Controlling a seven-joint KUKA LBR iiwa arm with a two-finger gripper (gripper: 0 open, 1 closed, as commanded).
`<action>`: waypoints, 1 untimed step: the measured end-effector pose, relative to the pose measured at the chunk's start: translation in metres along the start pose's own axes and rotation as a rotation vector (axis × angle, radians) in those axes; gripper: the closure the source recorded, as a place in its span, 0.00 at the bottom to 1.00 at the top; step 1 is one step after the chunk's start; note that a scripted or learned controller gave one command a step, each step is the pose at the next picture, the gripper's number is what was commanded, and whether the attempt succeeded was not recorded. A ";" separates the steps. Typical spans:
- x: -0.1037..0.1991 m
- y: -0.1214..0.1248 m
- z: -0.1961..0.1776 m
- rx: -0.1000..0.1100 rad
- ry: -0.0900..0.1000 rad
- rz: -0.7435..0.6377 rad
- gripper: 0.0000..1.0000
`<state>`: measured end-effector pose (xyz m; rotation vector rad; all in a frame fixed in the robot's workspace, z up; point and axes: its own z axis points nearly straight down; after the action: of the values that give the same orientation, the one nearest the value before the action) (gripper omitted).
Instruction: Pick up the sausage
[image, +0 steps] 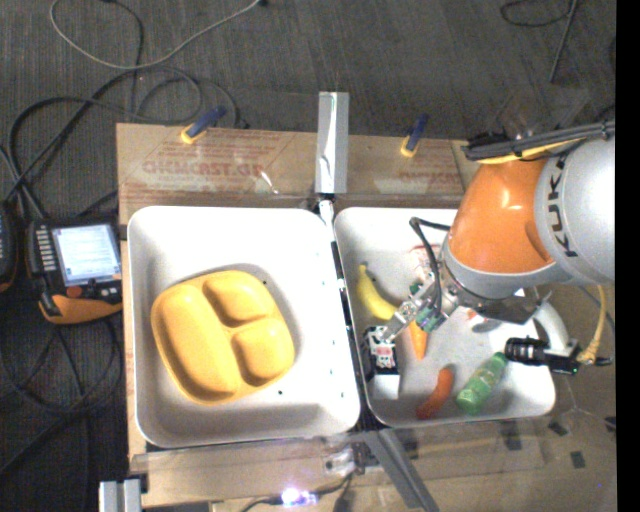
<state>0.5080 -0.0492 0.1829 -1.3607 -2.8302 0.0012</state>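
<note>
Sausage (435, 392) is lying on the floor of the right bin (520, 408), reddish-orange, tilted a bit, down near that bin's front wall. It sits just below and slightly right of the end effector (383, 349), apart from it, nothing touching it that I can see. Right next to the sausage, on the side away from the end effector, there's a green bottle (481, 383) lying at a slant, close enough that the two are nearly side by side.

The end effector itself is low in the right bin, hard up against the bin's left wall. It's a dark blocky bit with some white on it, and honestly I can't tell from this angle what its working end is doing or whether it has hold of anything. Just to its right is a small orange carrot (419, 340), and above it a yellow banana (373, 297). The big orange-and-grey arm (520, 235) looms over the upper right part of that bin.

Further out, the left bin (150, 240) holds a yellow divided tray (224, 332) with three compartments. Both bins sit on a brownish counter (225, 165) with a couple of clamps at the back edge. Beyond that it's dark carpet with cables running around, plus a handheld control pendant (78, 258) off to the far left.
</note>
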 end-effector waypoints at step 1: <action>0.000 0.000 0.000 0.000 0.000 0.000 0.00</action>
<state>0.5080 -0.0493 0.1829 -1.3606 -2.8301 0.0013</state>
